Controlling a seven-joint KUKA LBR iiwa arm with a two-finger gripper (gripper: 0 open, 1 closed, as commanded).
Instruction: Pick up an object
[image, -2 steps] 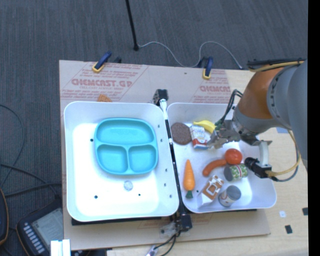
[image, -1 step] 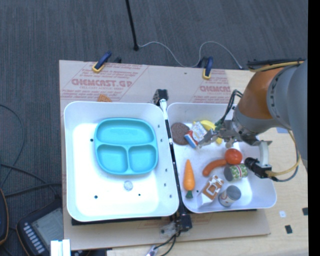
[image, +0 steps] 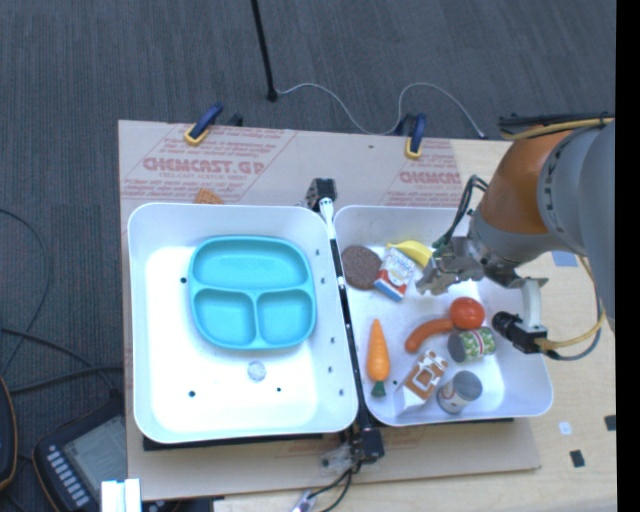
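My gripper (image: 440, 272) hung over the right bin (image: 530, 400), upper middle, next to the yellow banana (image: 410, 250). Fingers looked nearly closed, nothing visibly between them, though the view was too small for me to be sure. My arm came in from the right, with its orange band above the wrist.

Right bin held a brown round cookie (image: 361, 264), a red-and-white packet (image: 396, 274) just beside the banana, a red tomato (image: 466, 313), a red-orange chili (image: 430, 332), an orange carrot (image: 378, 350), a green-labelled can (image: 472, 344), a grey can (image: 458, 392) and a brown-white box (image: 426, 378).

Left bin (image: 160, 400) held a blue divided tray (image: 252, 292), with a small clear round thing (image: 257, 371) just below it.
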